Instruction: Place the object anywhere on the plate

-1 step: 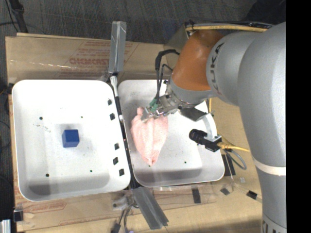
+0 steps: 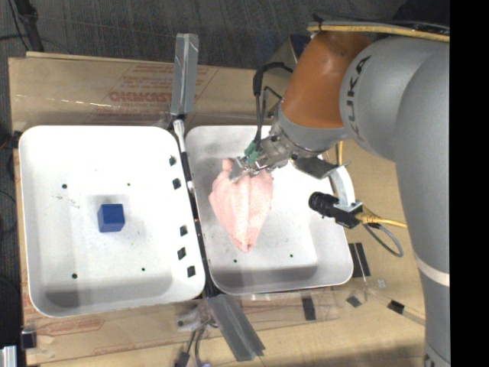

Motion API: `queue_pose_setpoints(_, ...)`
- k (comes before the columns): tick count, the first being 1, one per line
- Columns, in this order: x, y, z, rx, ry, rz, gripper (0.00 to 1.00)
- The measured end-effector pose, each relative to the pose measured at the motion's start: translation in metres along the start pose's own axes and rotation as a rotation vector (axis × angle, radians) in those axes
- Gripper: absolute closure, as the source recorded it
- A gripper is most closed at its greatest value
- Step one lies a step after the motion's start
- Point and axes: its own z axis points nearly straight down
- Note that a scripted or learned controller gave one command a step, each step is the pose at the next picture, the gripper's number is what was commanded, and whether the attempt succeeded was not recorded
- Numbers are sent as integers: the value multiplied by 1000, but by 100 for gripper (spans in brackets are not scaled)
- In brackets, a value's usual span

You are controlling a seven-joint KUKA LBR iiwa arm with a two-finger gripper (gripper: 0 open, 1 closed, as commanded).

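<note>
We see the pink cloth (image 2: pixel 242 204) in the right bin (image 2: pixel 306 270), hanging or draped from its upper end under the claw (image 2: pixel 256 159). Its long axis runs from that upper end, near the bin's far wall, down toward the bin's near wall, and it narrows to a rounded tip pointing at the near wall, slightly right. The wider part is at the top, by the claw. The claw sits at the cloth's top edge and looks clamped on it, with a bunch of fabric gathered at its tips. The arm (image 2: pixel 367 75) comes over the right bin's far right corner. A blue cube (image 2: pixel 111 217) sits in the left bin (image 2: pixel 46 151), well apart from the cloth. Both bins rest on the worktop (image 2: pixel 99 82).
</note>
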Motion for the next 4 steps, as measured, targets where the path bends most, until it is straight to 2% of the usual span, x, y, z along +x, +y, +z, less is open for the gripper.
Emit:
queue_pose_setpoints(1,41,10,6,2,1,-407,100)
queue_pose_setpoints(3,147,34,-9,0,-2,-1216,100)
queue_pose_setpoints(4,198,42,-4,1,-1,-1249,100)
